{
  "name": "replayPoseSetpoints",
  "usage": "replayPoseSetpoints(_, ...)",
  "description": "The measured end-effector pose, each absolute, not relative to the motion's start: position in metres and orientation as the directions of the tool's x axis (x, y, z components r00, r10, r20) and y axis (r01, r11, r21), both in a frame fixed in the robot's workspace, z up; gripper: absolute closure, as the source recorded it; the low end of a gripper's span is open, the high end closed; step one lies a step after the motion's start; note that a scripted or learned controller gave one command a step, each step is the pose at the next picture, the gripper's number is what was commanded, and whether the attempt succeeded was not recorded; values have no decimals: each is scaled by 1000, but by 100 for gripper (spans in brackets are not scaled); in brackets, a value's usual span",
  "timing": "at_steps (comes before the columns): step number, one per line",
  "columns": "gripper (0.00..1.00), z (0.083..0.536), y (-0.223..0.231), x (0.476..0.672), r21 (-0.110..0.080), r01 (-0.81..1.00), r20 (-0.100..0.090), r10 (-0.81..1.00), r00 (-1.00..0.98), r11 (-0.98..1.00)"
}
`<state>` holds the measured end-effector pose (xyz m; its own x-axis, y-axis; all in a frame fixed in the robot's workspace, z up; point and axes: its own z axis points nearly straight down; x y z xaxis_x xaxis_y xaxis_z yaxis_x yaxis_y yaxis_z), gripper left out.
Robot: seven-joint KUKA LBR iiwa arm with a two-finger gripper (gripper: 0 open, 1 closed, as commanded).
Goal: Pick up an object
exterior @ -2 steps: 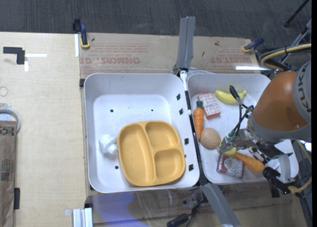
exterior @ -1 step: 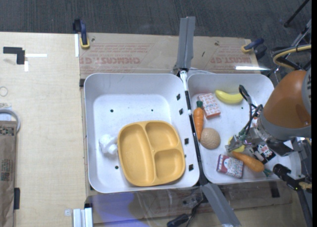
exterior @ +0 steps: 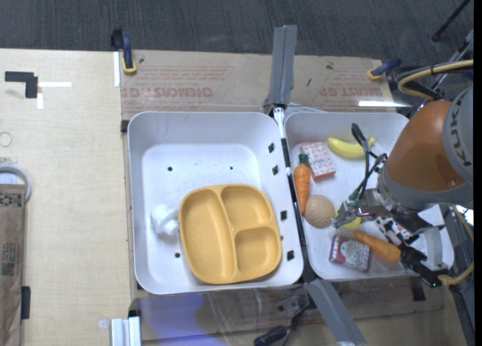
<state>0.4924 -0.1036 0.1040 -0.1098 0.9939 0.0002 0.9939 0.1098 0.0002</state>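
two carrots (exterior: 301, 184), one banana (exterior: 345, 147), one yellow tray (exterior: 229, 231); whether the jaws (exterior: 351, 215) grip anything, i cannot tell.

Divided plate (exterior: 228, 231) in left bin (exterior: 143, 186); carrot (exterior: 301, 183) right bin (exterior: 316, 265).

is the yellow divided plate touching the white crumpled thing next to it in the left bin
Cannot tell. In the camera view the white object sits right against the yellow plate at its left rim, with no plain gap or contact visible.

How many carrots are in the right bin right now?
2. One carrot lies along the bin's left wall, beside the tan ball. The other carrot lies near the front, under the gripper, right of the red packet. The arm may hide more.
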Motion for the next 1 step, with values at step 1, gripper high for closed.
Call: replayPoseSetpoints(1, 100, 192, -69, 574, 0, 992, -2, 992, -128, 128)
